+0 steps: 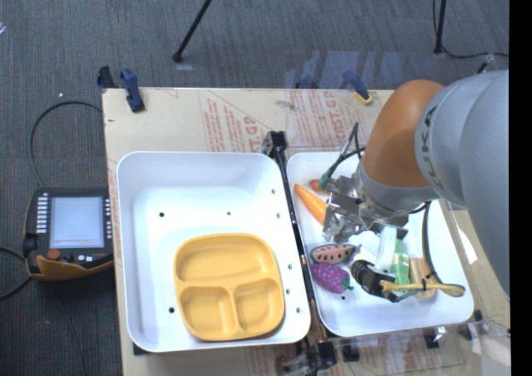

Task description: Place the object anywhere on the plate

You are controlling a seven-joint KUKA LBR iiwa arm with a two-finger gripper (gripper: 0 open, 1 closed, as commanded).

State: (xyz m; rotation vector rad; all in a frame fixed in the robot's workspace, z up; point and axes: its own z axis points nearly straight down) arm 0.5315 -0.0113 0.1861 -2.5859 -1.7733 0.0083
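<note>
A yellow three-compartment plate (pixel 229 283) lies in the left white bin (pixel 137 200), toward its front, with nothing on it. My gripper (pixel 342 223) hangs low over the left half of the right bin (pixel 455 281), under the orange wrist band. It is just right of an orange carrot (pixel 310 202) and just above a watermelon slice (pixel 332 252). Purple grapes (pixel 330 275) lie in front of the slice. The arm's body hides much of the bin's far side. No object shows in the gripper.
A black-and-white object (pixel 367 274), a green bottle (pixel 401 266) and a wooden spoon (pixel 426 288) crowd the right bin's front. A black divider (pixel 287 191) runs between the bins. A control pendant (pixel 75 229) lies on the floor at left.
</note>
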